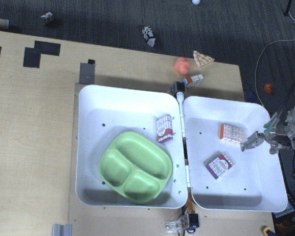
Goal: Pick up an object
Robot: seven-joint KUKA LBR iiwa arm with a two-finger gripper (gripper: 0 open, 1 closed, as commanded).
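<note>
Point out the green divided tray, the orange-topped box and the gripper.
green divided tray (135,166), camera view, centre ridge.
orange-topped box (232,133), camera view, top face.
gripper (253,142), camera view, between its fingertips.

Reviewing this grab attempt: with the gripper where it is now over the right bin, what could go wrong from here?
The gripper sits near the right bin's far-right rim, so a descent there might clip the wall. The orange-topped packet and purple packet lie flat, so fingers may slide off. The two packets are close together; reaching for one could nudge the other.
</note>
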